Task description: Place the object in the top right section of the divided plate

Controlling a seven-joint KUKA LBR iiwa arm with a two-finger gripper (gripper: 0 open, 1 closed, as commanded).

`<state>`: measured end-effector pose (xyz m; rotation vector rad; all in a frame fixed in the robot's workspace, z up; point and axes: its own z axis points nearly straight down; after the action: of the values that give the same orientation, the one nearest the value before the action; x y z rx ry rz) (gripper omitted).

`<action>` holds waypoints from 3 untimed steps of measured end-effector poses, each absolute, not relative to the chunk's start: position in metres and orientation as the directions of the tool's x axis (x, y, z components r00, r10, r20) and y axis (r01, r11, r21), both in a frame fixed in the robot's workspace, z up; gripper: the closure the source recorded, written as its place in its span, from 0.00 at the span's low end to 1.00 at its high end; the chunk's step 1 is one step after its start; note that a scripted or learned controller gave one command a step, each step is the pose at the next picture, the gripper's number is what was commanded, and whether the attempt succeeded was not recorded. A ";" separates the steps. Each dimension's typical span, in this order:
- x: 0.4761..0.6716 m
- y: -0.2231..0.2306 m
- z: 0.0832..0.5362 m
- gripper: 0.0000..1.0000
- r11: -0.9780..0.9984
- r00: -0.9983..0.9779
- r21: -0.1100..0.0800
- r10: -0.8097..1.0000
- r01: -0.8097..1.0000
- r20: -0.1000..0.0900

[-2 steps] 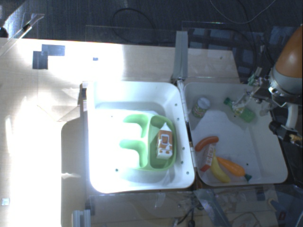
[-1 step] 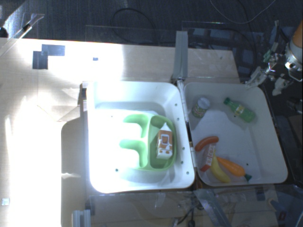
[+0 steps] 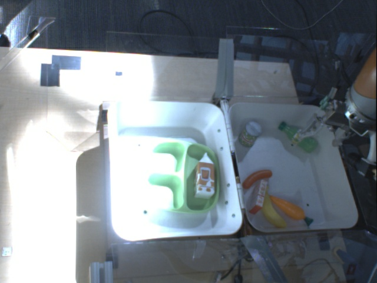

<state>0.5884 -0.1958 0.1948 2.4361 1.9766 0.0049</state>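
A green divided plate [image 3: 166, 152] lies in the left bin [image 3: 126, 175]. A small white carton with an orange and brown label [image 3: 205, 179] rests in the plate's long right-hand section. My gripper [image 3: 314, 125] reaches in from the right over the far part of the right bin [image 3: 336, 181]. It hangs just above and to the right of a green bottle [image 3: 296, 135] that lies on its side; whether it touches the bottle is unclear.
The right bin also holds a small grey-lidded jar [image 3: 250, 132] at the back left, a red sausage [image 3: 257, 178], a red packet [image 3: 259, 196], a banana [image 3: 272, 213] and an orange carrot [image 3: 287, 207] near the front. A metal divider [image 3: 225, 69] stands between the bins.
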 end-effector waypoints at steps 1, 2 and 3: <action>0.634 -0.198 0.237 0.00 -0.220 0.220 0.009 0.976 0.975 -0.001; 0.600 -0.198 0.297 0.00 -0.227 0.227 0.010 0.974 0.974 -0.001; 0.553 -0.200 0.231 0.00 -0.333 0.333 0.005 0.943 0.943 0.000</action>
<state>0.5526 -0.1996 0.2312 2.5613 1.8122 0.0046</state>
